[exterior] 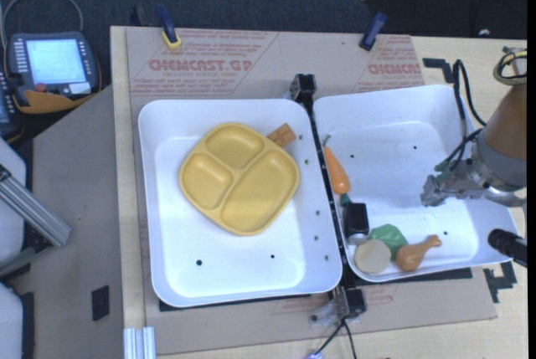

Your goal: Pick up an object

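Observation:
The right bin (394, 119) holds an orange carrot (337, 171) by its left wall, a small black block (356, 219) below it, a cream round piece (373, 256), a green leafy piece (390, 236) and a brown drumstick (416, 252) near the front edge. My gripper (437, 191) hangs over the right part of this bin, above and right of the drumstick, with nothing seen between its fingers. The grey arm with its orange band (508, 135) comes in from the right.
The left bin (167, 232) carries a yellow sectioned plate (239, 177) with a small brown block (282, 135) at its upper right corner. A black clamp (302, 86) sits between the bins. A teach pendant (52, 69) lies off the bench at left.

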